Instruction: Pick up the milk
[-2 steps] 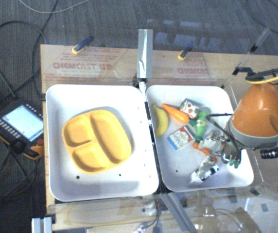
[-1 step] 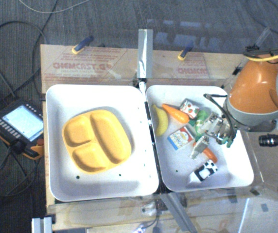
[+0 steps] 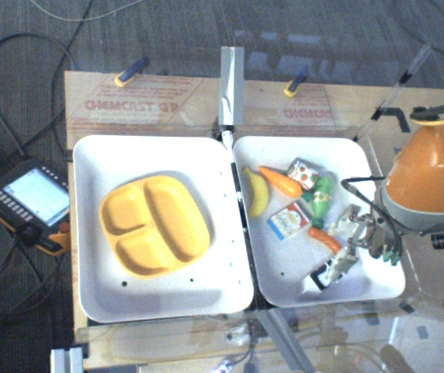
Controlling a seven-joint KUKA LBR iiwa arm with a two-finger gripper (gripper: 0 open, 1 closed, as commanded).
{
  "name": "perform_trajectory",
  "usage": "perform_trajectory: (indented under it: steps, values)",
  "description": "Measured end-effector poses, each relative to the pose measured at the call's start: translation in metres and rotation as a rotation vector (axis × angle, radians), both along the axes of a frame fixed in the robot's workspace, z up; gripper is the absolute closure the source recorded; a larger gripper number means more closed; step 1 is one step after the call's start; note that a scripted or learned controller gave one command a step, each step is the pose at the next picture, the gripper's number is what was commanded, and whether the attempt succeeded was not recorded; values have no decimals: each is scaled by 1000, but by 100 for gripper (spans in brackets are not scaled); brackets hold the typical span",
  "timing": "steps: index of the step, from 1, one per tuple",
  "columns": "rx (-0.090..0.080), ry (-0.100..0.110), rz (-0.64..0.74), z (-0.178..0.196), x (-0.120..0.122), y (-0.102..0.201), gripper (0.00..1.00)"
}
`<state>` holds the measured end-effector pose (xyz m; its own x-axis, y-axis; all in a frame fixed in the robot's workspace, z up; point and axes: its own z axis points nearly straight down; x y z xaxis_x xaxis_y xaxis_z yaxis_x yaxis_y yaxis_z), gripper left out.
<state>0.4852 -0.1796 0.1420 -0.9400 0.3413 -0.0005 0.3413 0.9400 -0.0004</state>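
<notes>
Currently risk is a mis-grab: milk carton [image 3: 289, 221] sits mid right bin [image 3: 377, 286], crowded by banana [image 3: 257, 193], carrot [image 3: 279, 182], a second carton [image 3: 303, 173], green veg [image 3: 320, 196]. Left bin [image 3: 98, 286] holds yellow divided tray [image 3: 154, 225]. Gripper [image 3: 332, 270] lower right in the right bin, well off the milk; can't tell its state

Around the milk [image 3: 288, 221], a banana [image 3: 257, 192] and carrots [image 3: 280, 182] crowd close; bare bin floor [image 3: 284, 274] lies open below it.
</notes>
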Motion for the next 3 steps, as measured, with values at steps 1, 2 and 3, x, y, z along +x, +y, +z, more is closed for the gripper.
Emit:
perform_trajectory:
  steps: [1,2,3]
  values:
    - [2,-3,1,9,2,1,100]
    - [3,-2,-49,46,98,-40,100]
    - [2,-2,-204,53,46,-42,100]
